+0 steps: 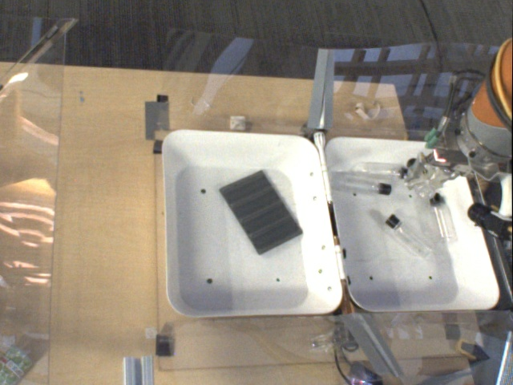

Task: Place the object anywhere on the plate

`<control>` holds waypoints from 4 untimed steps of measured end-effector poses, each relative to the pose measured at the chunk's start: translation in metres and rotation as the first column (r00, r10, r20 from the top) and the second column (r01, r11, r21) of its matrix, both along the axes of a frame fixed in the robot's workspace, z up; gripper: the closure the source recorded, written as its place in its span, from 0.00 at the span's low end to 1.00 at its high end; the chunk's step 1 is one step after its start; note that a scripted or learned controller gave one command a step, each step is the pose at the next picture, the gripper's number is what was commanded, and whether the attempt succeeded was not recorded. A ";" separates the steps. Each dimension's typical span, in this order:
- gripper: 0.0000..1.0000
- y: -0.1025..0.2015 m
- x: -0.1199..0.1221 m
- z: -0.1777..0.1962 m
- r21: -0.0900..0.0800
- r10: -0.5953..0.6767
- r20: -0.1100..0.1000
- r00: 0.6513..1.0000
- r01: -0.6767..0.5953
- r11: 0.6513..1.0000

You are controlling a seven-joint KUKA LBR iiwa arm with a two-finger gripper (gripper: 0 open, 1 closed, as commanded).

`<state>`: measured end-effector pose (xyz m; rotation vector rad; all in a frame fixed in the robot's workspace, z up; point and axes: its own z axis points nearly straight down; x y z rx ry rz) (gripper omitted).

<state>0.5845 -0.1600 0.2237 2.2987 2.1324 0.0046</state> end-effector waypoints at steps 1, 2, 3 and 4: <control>1.00 -0.028 0.039 0.006 0.000 0.114 -0.002 0.994 -0.114 0.994; 1.00 -0.044 0.057 0.035 0.000 0.094 -0.001 0.996 -0.094 0.996; 1.00 -0.043 0.086 0.064 -0.001 0.149 -0.002 0.989 -0.149 0.989; 1.00 -0.044 0.085 0.091 0.001 0.012 -0.003 1.000 -0.012 1.000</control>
